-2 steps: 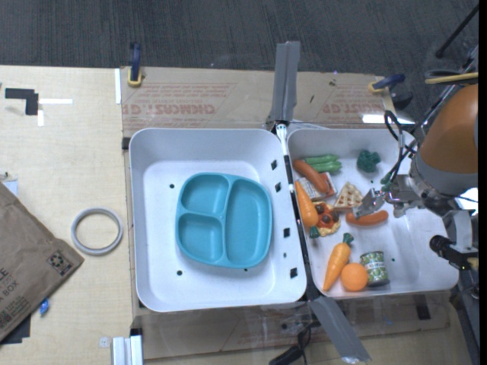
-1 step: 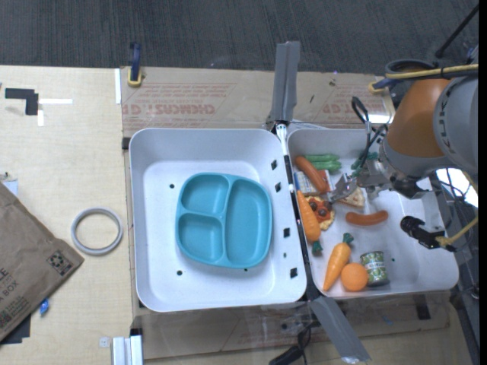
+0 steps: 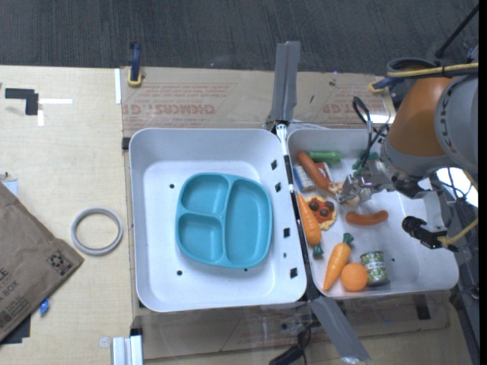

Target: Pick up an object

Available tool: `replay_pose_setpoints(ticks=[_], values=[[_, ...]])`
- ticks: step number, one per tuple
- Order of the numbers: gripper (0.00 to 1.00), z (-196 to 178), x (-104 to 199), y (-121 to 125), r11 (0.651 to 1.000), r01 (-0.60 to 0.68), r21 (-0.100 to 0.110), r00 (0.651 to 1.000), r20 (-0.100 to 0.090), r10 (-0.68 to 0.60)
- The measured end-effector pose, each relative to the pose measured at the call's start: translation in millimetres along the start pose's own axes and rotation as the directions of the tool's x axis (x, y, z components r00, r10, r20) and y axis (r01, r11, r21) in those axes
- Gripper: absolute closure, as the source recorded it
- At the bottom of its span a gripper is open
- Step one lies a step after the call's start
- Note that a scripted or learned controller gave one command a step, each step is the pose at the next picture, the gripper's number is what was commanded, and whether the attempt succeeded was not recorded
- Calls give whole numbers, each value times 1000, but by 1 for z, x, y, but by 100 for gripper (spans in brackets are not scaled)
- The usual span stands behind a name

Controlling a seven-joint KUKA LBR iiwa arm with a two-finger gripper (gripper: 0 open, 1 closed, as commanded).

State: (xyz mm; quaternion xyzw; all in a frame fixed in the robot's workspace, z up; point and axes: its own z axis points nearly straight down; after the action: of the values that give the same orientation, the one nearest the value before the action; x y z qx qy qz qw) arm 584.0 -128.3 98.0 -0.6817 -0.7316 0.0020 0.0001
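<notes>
We count two white bins: the left bin (image 3: 144,226) holds one teal plate (image 3: 225,220). Right of that plate, nine toy foods (image 3: 344,226) lie under our claw (image 3: 351,189); its grip we cannot tell.

Tray (image 3: 225,220) in left bin (image 3: 144,204); toys, seemingly food, in right bin (image 3: 426,272).

Right bin (image 3: 426,280) holds toy food — sausage (image 3: 367,218) flat mid-bin, pizza slice (image 3: 323,210) left of it, carrot (image 3: 335,261), orange (image 3: 354,277) and green can (image 3: 374,268) near front edge — hot dog (image 3: 313,170) at far left.
</notes>
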Motion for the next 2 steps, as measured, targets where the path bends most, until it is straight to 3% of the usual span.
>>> replay_pose_setpoints(ticks=[1, 2], values=[[100, -116, 66, -17, 1000, -29, 3, 1000, -2, 29], [0, -116, 66, -17, 1000, -29, 4, 1000, -1, 29]])
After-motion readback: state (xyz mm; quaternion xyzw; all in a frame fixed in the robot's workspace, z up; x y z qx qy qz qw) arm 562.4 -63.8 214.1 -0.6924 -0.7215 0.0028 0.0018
